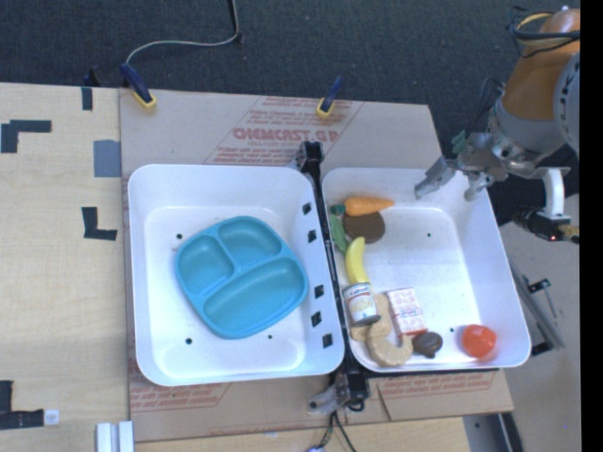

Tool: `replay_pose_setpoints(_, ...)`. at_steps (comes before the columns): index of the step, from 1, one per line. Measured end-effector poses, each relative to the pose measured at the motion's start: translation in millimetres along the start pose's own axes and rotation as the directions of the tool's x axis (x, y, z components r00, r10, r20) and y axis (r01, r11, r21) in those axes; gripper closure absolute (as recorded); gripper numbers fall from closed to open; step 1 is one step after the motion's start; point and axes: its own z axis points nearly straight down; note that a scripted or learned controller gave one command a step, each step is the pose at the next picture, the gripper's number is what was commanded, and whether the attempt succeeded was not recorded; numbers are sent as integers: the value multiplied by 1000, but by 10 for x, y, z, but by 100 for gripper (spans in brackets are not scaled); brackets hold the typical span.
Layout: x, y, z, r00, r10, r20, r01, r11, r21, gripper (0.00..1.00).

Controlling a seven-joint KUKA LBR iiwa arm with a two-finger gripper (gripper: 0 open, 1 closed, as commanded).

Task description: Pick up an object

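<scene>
Gripper (452, 182): fingers spread, empty, poised over right bin's (504, 281) far-right rim; candidate items—carrot (369, 204), banana (356, 260), tomato (479, 341)—lie loose along left wall and near edge; left bin holds blue divided plate (242, 276).

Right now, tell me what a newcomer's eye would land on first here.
The blue divided plate lying in the left bin stands out first. Next comes the toy food along the right bin's left and near sides, with the gripper open above its far right corner.
</scene>
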Motion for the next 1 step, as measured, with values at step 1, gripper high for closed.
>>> replay_pose_setpoints(1,843,256,397,1000,-2,-1,2,1000,1,0)
